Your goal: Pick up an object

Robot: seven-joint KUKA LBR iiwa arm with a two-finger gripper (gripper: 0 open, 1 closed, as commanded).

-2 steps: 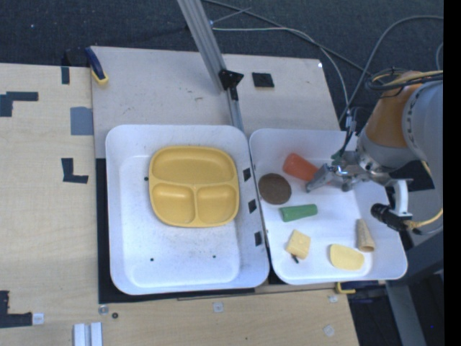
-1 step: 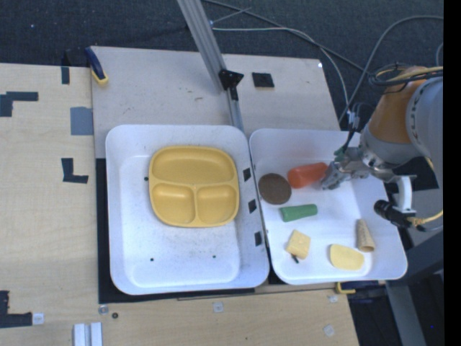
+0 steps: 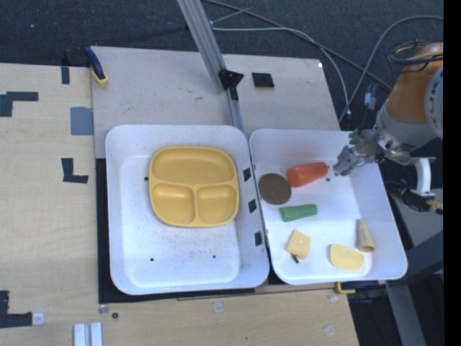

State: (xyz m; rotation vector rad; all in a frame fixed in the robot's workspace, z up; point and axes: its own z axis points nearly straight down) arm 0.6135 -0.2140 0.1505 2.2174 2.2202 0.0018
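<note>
The right bin (image 3: 382,193) holds several small objects: a brown disc (image 3: 274,188), an orange-red piece (image 3: 307,173), a green stick (image 3: 299,212), a yellow wedge (image 3: 298,244), a yellow slice (image 3: 346,257) and a tan cone (image 3: 365,235). My gripper (image 3: 341,164) hangs over the bin's upper right part, just right of the orange-red piece, with nothing visibly between its fingers. The grey arm with its orange band (image 3: 412,96) comes in from the right.
The left bin (image 3: 122,215) bears a yellow divided plate (image 3: 194,185). A metal pole (image 3: 209,38) slants over the bench behind the bins. Cables run across the dark floor at the top right.
</note>
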